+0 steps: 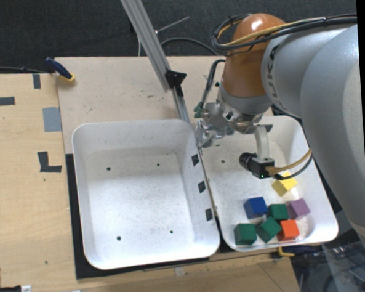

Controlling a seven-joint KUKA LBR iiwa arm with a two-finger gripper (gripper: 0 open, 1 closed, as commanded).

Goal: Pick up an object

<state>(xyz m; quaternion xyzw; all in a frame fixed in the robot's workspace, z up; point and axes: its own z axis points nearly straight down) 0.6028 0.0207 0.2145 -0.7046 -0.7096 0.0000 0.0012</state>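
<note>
My arm (pixel 313 66) enters from the right and covers the far right part of the desk (pixel 117 91), the orange band sitting above the wrist. The left bin (pixel 86 179) lies toward the desk's near edge, and the right bin (pixel 326 226) sits touching it along their shared wall. My tool (pixel 208 134) hangs over the far left corner of the right bin, just beside that shared wall; I cannot tell how it is set, and nothing is seen held in it. A small black unit (pixel 256 164) on the wrist hangs over the middle of the right bin.

The task objects are all in the right bin, clustered at its near edge and well apart from my tool. Two green blocks (pixel 245 233) and a third green one (pixel 278 212) lie at the near side, touching or just beside each other. A blue block (pixel 255 206) sits just beyond them. An orange block (pixel 289 229) is at the near right, a purple block (pixel 299 208) beside it, and a yellow block (pixel 285 185) farthest from the near edge.
</note>
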